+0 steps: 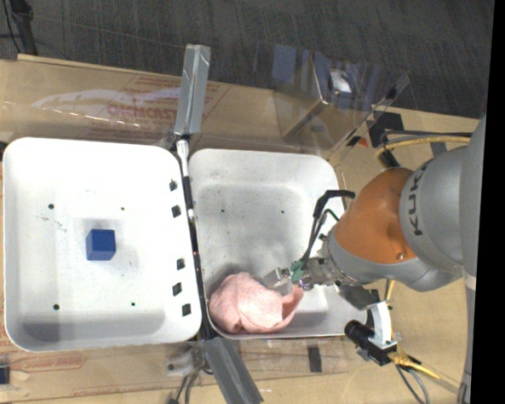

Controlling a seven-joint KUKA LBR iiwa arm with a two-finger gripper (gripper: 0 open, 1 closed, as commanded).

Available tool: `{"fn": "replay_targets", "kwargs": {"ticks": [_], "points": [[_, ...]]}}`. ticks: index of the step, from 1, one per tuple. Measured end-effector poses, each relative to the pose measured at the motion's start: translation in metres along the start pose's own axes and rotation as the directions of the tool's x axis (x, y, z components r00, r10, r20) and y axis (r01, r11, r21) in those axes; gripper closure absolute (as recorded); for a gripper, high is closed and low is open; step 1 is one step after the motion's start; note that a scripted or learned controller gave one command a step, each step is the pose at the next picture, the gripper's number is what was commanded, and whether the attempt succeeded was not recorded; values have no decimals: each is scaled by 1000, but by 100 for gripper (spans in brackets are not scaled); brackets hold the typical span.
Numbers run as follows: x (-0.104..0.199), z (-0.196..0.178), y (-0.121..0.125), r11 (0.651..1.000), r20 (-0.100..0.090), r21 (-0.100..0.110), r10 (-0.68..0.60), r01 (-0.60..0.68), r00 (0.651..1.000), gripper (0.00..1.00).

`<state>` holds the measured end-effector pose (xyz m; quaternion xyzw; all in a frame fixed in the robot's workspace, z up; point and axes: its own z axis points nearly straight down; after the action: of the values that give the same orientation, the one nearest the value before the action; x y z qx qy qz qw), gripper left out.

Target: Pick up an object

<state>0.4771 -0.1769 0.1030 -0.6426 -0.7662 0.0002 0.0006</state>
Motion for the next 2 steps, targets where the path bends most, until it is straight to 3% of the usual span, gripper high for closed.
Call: {"fn": "replay_targets", "kwargs": {"ticks": [1,2], "points": [[0,-10,1,1000,0,1,-6,6,1000,100],[0,-10,1,1000,0,1,-5,5,1000,0]]}}
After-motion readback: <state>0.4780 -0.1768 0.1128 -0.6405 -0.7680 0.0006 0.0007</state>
